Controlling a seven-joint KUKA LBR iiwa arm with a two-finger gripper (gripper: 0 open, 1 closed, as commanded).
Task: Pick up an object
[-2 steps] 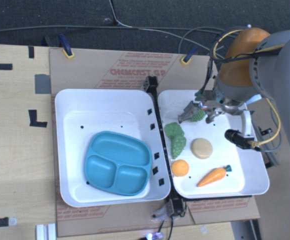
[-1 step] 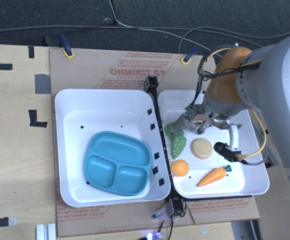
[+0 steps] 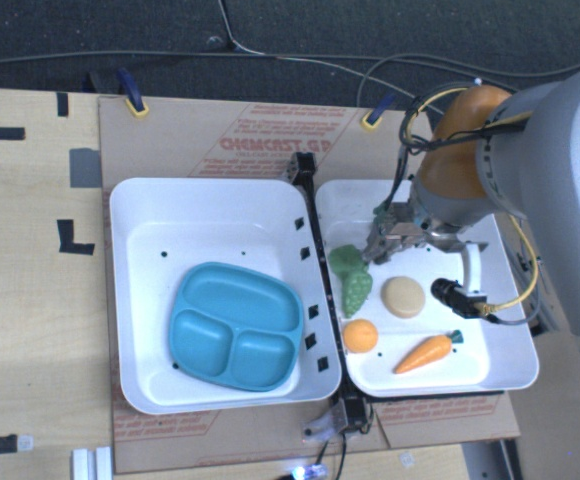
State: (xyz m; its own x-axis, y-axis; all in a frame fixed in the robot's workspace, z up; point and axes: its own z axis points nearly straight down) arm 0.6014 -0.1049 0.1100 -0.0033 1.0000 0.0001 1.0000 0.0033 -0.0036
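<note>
In the right bin (image 3: 505, 363) lie a green leafy vegetable (image 3: 351, 277) by the left wall, a beige round bun (image 3: 404, 297), an orange ball (image 3: 360, 336) and a carrot (image 3: 426, 353) near the front. My gripper (image 3: 382, 247) reaches down from the right, its tip just right of the green vegetable's top. No object shows between its fingers.
The left bin (image 3: 135, 238) holds a blue divided plate (image 3: 236, 326). A black divider (image 3: 313, 258) runs between the bins. The arm's orange band (image 3: 460, 143) and cables hang over the right bin's back half. Cardboard and wooden bench surround the bins.
</note>
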